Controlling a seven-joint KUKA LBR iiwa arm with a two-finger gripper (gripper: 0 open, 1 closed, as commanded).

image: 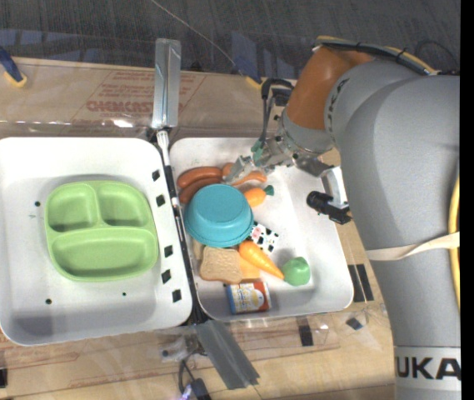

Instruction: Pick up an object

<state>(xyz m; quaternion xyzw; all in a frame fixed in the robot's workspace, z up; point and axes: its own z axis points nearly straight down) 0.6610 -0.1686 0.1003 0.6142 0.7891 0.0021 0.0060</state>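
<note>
Overturned teal bowl [218, 215] (right bin [328, 248])

Both white bins [20, 223] look like smooth, matt plastic. The green divided plate [101, 227] and teal bowl [219, 215] look plastic, faintly glossy.

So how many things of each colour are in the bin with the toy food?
Orange or red-brown: 4, the hot dog, two carrots, and a piece by the end effector
Blue: 1, bowl
Green: 1, small piece
Tan: 1, bread slice
Other: 2, can, black-and-white piece
Total: 9
</note>
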